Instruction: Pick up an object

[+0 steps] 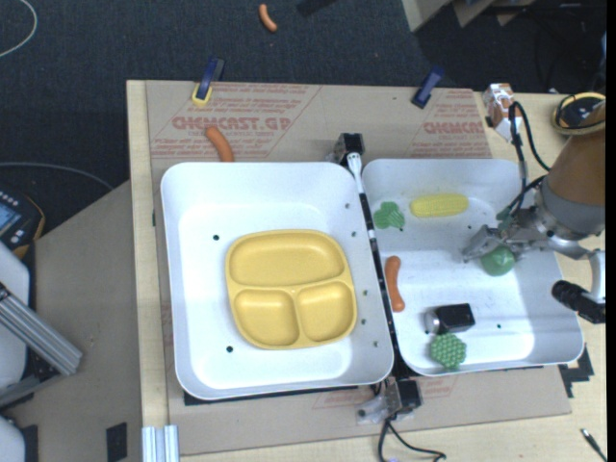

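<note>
Green object (499, 261), perhaps gripped, at end effector (493, 245), board (289, 114) reading "CHEMCAST GP"

One fixed camera looks down at a slant from above the counter (289, 104), far enough back to take in both white bins (192, 258) side by side, the counter's far edge and dark floor (115, 27) beyond.

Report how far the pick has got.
Done: the gripper has reached into the right bin, right at the green object. In hand: nothing visibly lifted; whether it has a grip is unclear. Left: securing the object and raising it from the bin.
</note>
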### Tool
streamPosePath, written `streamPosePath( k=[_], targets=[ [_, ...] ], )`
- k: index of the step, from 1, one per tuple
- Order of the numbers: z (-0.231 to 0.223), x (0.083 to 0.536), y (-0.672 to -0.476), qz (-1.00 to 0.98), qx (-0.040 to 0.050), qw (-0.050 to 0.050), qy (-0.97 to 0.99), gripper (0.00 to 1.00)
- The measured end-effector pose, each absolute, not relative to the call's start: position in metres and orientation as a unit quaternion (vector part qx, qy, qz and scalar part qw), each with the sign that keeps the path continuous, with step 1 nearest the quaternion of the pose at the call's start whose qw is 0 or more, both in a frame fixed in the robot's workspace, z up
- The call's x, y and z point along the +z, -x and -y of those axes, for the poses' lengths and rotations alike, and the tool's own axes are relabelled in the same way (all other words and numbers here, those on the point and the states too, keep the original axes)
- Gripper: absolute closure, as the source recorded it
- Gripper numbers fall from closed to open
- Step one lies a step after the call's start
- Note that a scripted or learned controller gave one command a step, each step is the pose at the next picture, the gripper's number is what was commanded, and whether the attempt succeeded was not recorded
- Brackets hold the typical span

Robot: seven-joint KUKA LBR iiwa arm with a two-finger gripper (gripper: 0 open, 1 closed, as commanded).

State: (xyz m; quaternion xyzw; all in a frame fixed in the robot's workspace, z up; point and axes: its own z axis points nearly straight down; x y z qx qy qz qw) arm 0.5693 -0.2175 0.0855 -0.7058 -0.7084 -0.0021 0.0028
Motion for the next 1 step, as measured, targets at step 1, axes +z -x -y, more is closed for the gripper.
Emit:
streamPosePath(
  k=[1],
  targets=[
    [0.2205, 0.0957, -0.5685, 0.708, -0.0003, 0.0, 0.707, 1.0]
  ],
)
